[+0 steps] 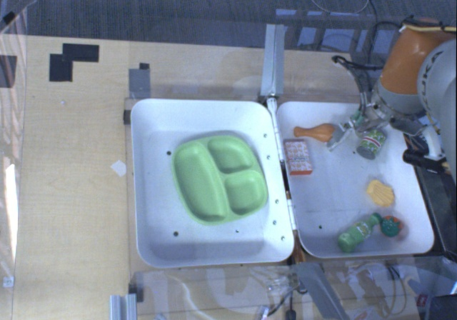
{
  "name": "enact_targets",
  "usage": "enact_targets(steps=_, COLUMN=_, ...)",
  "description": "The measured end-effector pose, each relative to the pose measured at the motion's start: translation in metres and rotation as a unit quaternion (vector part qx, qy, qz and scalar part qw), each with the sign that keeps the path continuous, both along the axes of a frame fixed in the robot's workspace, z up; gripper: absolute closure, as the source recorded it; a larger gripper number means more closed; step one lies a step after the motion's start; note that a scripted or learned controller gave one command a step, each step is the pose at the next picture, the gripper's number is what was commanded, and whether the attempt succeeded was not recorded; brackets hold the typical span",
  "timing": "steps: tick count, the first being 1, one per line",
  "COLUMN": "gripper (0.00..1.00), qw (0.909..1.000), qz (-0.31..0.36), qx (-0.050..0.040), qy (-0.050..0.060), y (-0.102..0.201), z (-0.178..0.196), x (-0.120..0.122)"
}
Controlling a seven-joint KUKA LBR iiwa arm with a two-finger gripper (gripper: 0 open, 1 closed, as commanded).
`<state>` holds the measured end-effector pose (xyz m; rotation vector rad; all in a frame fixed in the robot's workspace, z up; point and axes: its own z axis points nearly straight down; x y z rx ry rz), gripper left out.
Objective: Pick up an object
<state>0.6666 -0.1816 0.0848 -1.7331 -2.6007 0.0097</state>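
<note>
Several small objects lie in the right bin. Nearest is a green bottle, smooth and round, likely to roll; best taken across its middle. Behind it sits a yellow piece, probably soft and light. Farthest, the gripper hangs beside a small can and an orange drumstick; how it stands I cannot tell.

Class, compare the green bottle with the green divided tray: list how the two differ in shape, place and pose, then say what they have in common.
The green bottle is long and narrow; the green divided tray is broad, flat, with three compartments. The bottle lies on its side in the right bin; the tray sits flat in the left bin. The bottle has other things near it; the tray is alone in its bin. Both are green.
</note>
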Motion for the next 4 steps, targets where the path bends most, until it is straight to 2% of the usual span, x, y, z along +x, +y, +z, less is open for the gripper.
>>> enact_targets(steps=1, gripper=0.00, qw=0.9990, qz=-0.043, qx=-0.0032, qy=-0.013, y=-0.005, z=0.004, x=-0.065)
enact_targets(steps=2, gripper=0.00, qw=0.9992, qz=-0.039, qx=-0.0027, qy=-0.003, y=0.016, z=0.001, x=0.000)
enact_targets(steps=3, gripper=0.00, qw=0.9996, qz=-0.025, qx=-0.0036, qy=-0.013, y=-0.025, z=0.003, x=-0.035)
enact_targets(steps=4, gripper=1.00, qw=0.9996, qz=-0.023, qx=-0.0036, qy=-0.018, y=-0.023, z=0.017, x=-0.031)
